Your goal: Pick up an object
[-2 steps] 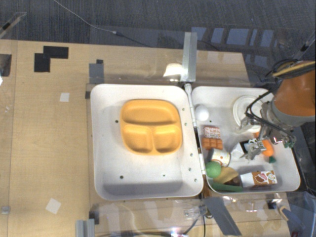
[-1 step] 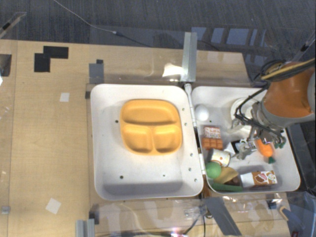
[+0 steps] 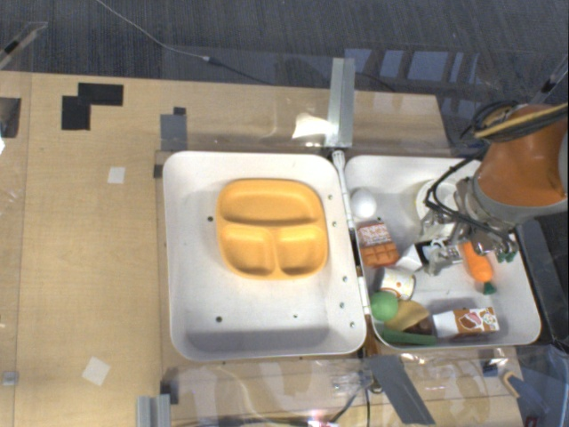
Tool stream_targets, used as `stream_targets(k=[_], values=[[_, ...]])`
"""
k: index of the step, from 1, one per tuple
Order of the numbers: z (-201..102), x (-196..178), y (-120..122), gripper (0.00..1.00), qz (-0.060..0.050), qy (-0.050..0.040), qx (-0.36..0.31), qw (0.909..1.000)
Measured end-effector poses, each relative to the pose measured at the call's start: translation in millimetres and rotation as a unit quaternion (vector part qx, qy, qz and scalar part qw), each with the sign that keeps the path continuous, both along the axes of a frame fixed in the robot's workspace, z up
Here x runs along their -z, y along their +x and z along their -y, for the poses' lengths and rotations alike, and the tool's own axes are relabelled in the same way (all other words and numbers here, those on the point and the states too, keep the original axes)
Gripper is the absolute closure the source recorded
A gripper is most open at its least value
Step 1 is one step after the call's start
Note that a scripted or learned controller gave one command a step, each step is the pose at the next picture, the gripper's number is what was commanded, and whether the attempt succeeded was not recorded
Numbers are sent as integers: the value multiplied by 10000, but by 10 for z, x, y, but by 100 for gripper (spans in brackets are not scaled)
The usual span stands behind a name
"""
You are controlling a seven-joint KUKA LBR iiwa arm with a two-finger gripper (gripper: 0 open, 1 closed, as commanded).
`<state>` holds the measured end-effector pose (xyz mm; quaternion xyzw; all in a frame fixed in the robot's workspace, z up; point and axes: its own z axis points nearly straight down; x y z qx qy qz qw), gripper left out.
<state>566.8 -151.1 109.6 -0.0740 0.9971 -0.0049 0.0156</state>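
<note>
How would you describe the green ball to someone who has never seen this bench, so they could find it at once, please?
Look at the right bin of the two white bins, the one holding many small items. Follow its left wall towards the near edge: the green ball sits there, just below a small white cup. It is the only round, bright green thing among the packets around it.

We see a light wooden table (image 3: 80,265) carrying two shallow white bins side by side. The right bin (image 3: 530,314) lies beneath the end effector (image 3: 444,254); the left bin (image 3: 191,265) sits well off to its side.
</note>
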Motion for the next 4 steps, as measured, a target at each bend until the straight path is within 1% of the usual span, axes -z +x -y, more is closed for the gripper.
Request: stream_targets(k=[1, 2, 3, 4], values=[[284, -1378, 603, 100, -40, 24, 438, 9990], [-205, -2053, 891, 100, -77, 71, 1618, 9868], [-542, -379, 848, 100, -164, 80, 2200, 9753], [-297, -1225, 777, 100, -56, 84, 2471, 9689]])
